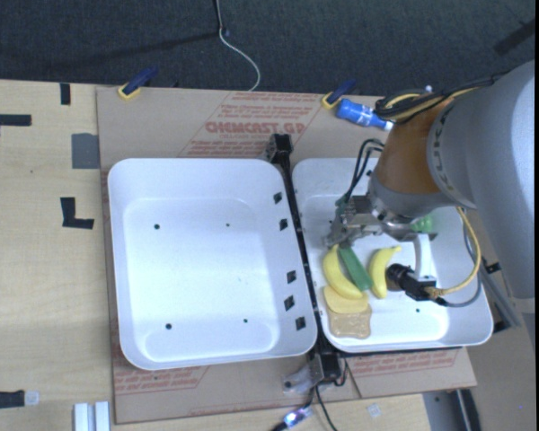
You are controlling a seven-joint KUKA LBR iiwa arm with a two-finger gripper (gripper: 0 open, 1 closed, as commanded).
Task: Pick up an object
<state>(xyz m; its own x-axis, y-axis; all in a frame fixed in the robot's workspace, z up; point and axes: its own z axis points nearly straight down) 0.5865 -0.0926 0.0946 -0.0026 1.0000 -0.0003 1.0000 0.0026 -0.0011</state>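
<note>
Gripper (346,227) lowered into the right bin (449,330); its opening cannot be told.
Just below it, a green pepper (352,266), two bananas (340,278) and a tan bread slice (349,321) are clustered.

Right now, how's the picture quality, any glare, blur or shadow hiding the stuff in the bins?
Camera view: lighting is even, with the left bin bright white but not blown out. The arm looms large and soft-edged at the right, covering part of the right bin. The bananas and green piece read fairly clearly; the gripper area is dark and hard to make out.
</note>
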